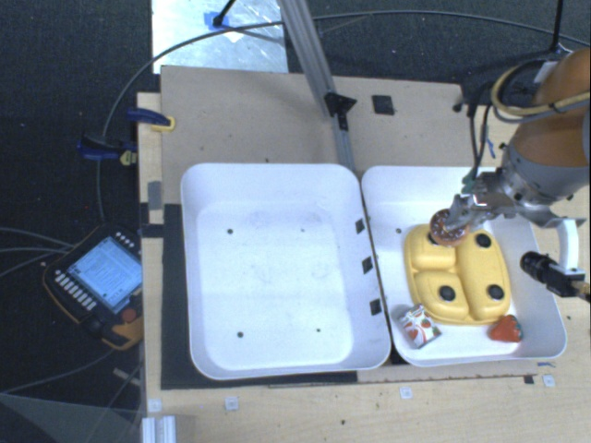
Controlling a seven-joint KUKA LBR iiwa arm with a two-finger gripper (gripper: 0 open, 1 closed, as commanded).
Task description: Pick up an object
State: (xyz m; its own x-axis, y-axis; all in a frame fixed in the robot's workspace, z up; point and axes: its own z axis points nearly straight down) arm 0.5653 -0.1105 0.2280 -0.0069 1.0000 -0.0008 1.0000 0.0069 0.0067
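A large yellow moulded toy (459,275) with dark round buttons lies in the right bin (388,210). A small red and white can (416,326) lies at that bin's front left, and a small red piece (505,329) sits by the yellow toy's front right corner. My gripper (450,228) is down over the yellow toy's back left corner, right at its top surface. Its tip looks dark and round from above.
The left bin (268,340) sits beside the right one, joined by black clips (367,264) along the shared rim. A grey pole (309,44) slants across the back. A black fitting (545,270) sits at the right bin's right edge. A teach pendant (100,280) lies off the bench at left.
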